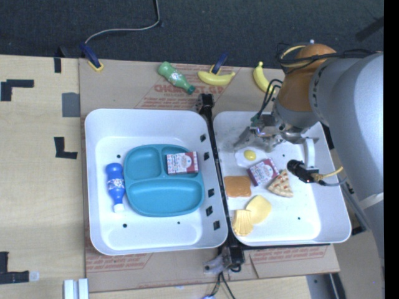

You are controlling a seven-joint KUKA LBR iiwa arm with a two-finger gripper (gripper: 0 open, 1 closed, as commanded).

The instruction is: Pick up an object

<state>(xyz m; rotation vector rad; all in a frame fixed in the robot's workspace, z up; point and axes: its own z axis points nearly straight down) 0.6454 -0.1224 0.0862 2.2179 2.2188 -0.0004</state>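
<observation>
Hovering gripper (pixel 260 137) over right bin (pixel 324 226), just above fried egg (pixel 247 157) | finger state: cannot tell | red packet (pixel 262 170) just right of egg, pizza slice (pixel 281 184) beyond it, toast (pixel 237 186) and cheese (pixel 252 213) below egg | left bin (pixel 100 229): blue tray (pixel 162 189), bottle (pixel 115 186)

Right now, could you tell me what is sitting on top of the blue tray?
A small red-and-white carton rests in the upper right compartment of the blue tray. What lies beneath the carton is covered.
</observation>
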